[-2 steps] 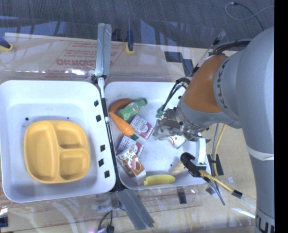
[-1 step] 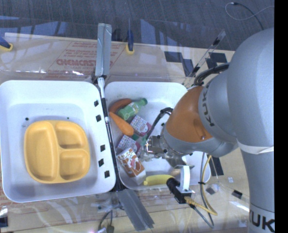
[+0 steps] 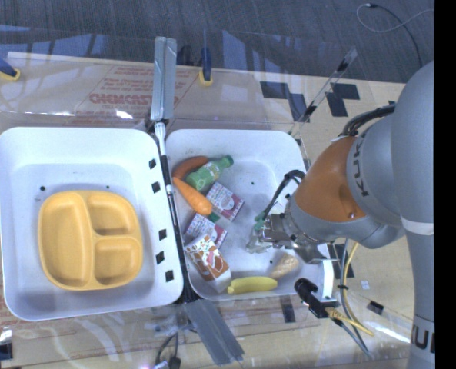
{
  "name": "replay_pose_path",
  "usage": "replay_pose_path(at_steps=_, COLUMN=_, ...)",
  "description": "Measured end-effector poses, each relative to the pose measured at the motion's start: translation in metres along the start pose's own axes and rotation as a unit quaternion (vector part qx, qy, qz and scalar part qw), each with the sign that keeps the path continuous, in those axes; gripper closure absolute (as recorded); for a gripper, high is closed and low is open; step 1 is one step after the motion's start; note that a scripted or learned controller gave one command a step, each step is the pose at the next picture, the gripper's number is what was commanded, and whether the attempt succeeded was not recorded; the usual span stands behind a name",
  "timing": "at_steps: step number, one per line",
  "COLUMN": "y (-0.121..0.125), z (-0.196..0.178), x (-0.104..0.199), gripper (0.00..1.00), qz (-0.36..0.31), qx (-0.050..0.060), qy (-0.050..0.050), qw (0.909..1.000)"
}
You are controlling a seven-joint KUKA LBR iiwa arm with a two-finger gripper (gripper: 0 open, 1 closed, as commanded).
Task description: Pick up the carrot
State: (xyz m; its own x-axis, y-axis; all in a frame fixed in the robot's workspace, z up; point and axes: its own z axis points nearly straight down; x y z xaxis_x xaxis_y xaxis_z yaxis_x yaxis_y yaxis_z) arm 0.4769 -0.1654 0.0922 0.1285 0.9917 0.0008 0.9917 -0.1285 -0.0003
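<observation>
The carrot (image 3: pixel 192 196) is orange and tapered, lying at a slant near the left wall of the right bin (image 3: pixel 243 141). My gripper (image 3: pixel 260 235) hangs low over the right half of that bin, well to the right of the carrot and a little nearer the front, apart from it. Nothing of the carrot is between it and the bin floor.
Around the carrot lie an orange sausage-like piece (image 3: pixel 189 165), a green bottle (image 3: pixel 209 173), snack packets (image 3: pixel 224 201), a small carton (image 3: pixel 209 260), a banana (image 3: pixel 251 284) and a beige item (image 3: pixel 284 265). The left bin (image 3: pixel 12 206) holds a yellow divided plate (image 3: pixel 89 239).
</observation>
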Motion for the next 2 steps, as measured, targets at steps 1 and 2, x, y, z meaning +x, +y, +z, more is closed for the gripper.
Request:
replay_pose_path(at_steps=1, y=-0.0087, z=0.0014, x=0.0615, gripper=1.00, qz=0.023, qx=0.002, qy=0.001, qw=0.9997)
replay_pose_path(at_steps=2, y=-0.0083, z=-0.0080, x=0.0621, gripper=1.00, qz=0.021, qx=0.003, qy=0.001, qw=0.9998)
